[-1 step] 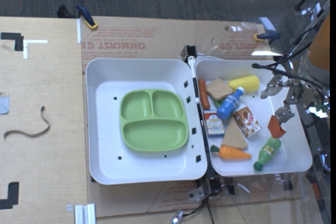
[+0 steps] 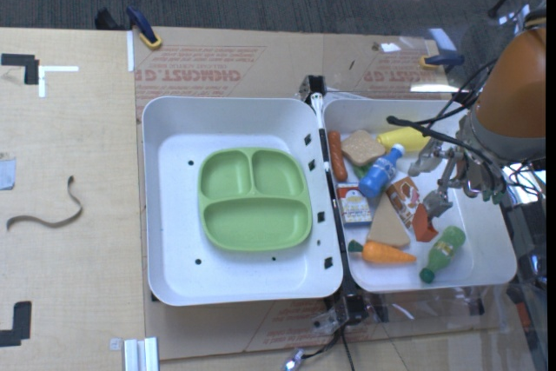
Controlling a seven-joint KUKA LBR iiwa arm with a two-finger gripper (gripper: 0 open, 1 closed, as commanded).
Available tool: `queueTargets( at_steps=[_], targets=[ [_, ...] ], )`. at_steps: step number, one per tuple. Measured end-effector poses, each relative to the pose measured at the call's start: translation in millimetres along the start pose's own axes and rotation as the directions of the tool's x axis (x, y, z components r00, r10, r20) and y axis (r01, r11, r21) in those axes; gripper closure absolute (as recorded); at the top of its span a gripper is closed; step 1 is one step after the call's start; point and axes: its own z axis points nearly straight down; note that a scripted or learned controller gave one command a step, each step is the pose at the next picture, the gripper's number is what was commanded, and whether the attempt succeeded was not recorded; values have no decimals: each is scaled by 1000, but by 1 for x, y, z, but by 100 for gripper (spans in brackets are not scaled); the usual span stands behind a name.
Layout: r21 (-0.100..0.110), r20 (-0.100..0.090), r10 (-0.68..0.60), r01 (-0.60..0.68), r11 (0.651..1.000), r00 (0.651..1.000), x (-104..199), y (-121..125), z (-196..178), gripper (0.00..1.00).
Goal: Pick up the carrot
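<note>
Two white bins on my worktop, seen from above, with my pincer over the right one.

At left, the left bin holds a green divided plate. The right bin is crowded: a sausage by its left wall, a slice of bread, a blue bottle, a yellow item and a snack packet. The carrot lies near the bin's front edge, orange, pointing right, just below a wedge of cheese; a green bottle lies to its right. My pincer hangs above the bin's right half, apart from the carrot, fingers parted, nothing between them.
</note>
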Motion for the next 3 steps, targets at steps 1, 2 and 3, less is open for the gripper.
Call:
queueTargets(
  at_steps=[1,2,3],
  targets=[
    [-1,-1,-156,156,988,988,69,50,-19,0],
    [0,-2,-90,90,996,996,71,72,-19,0],
    [0,-3,5,-5,1000,1000,76,93,-18,0]
  ],
)
